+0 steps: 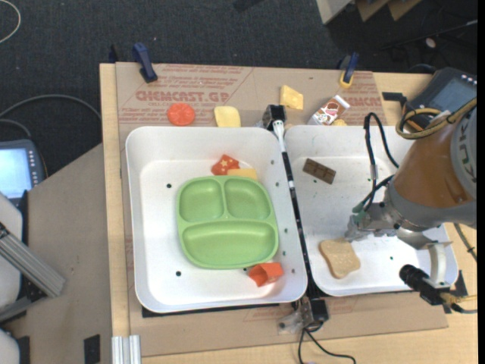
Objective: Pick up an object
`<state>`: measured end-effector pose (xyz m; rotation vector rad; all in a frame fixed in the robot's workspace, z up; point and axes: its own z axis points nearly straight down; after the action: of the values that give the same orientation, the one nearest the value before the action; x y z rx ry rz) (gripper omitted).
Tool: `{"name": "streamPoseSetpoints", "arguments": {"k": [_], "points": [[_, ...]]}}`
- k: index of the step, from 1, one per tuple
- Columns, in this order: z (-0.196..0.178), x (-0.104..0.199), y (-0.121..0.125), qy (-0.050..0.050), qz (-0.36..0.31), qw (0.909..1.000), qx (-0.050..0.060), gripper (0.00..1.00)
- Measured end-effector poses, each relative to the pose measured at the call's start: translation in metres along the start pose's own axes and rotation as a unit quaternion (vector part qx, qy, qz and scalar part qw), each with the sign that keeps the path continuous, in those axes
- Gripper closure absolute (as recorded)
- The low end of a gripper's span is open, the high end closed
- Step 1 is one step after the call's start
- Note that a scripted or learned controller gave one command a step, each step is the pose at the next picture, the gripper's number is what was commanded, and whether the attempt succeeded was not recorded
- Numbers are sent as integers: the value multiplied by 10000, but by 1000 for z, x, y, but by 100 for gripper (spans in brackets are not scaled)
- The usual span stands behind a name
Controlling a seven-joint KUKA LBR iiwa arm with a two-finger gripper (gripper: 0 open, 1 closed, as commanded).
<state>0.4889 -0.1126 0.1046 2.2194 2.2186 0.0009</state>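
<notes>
A tan toast slice lies near the front of the right bin. My gripper hangs low over that bin, just behind and to the right of the toast, close to its far edge. A brown chocolate bar lies toward the back of the same bin, well clear of the gripper. The grey and orange arm covers the right side of the bin.
The left bin holds a green divided plate, a red and yellow piece behind it and an orange piece in front. Several small toys lie on the cardboard behind the bins. A black cable runs along the wall between the bins.
</notes>
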Motion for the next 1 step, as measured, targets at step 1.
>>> {"name": "streamPoseSetpoints", "arguments": {"k": [1], "points": [[1, 0, 0, 2, 3, 10000, 5, 0]]}}
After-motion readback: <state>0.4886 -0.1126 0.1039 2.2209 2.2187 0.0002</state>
